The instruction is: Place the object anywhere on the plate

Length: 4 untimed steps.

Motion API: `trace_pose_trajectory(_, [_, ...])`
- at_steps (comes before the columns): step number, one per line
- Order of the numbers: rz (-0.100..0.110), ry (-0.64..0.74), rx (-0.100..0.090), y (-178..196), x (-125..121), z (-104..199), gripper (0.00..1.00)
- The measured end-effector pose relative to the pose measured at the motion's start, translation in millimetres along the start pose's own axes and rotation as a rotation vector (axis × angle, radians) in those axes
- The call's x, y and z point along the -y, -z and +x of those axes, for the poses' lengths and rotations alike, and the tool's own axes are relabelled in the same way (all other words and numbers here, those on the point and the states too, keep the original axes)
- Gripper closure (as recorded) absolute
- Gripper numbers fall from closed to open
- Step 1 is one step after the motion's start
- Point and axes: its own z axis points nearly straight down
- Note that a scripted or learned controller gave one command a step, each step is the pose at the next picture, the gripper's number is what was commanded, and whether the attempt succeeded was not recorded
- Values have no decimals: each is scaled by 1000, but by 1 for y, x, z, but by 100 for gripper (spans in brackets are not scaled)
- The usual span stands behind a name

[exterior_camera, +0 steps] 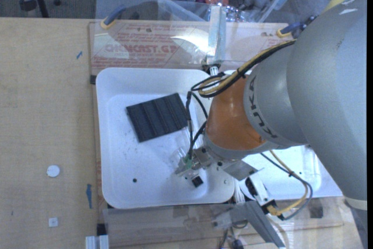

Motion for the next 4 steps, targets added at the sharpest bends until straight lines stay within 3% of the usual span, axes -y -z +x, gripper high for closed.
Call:
trace_pose_trajectory(1, [15,98,8,48,-32,90,100])
trace_pose_trajectory(2, [18,-163,8,7,-8,32,100])
trace_pose_trajectory(3, [-2,-271,10,-1,-45,111,100])
trace_pose_trajectory(4, [13,272,8,69,-24,67,100])
